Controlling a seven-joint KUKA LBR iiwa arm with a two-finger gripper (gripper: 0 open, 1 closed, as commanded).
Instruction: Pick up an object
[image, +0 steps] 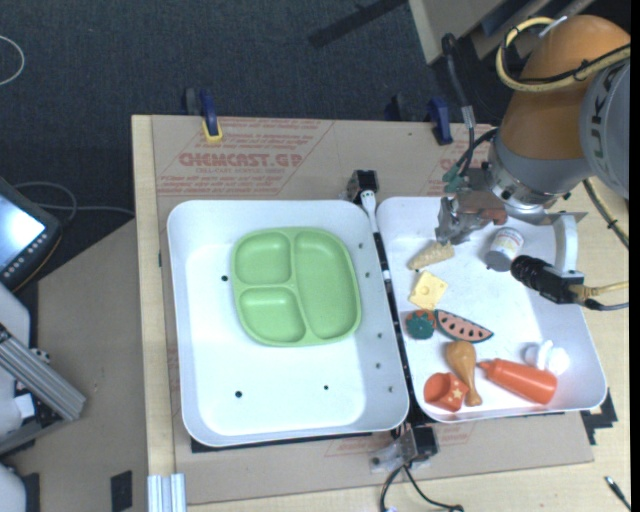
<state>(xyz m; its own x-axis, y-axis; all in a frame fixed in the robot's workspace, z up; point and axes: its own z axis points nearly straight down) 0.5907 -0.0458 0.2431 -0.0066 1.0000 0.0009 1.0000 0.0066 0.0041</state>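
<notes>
Green divided plate (297, 286) in left bin (190, 330) — toy foods in right bin (575, 345); gripper (452, 226) grip unclear.

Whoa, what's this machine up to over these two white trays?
A robot arm is trying to pick up one of the toy foods. Its end effector hangs low over the far end of the right bin, right above a pale wedge-shaped piece. Whether it actually has hold of that piece, I can't tell. A cheese slice, watermelon slice, drumstick and orange bottle lie in the same bin. The left bin holds a green divided plate.
</notes>
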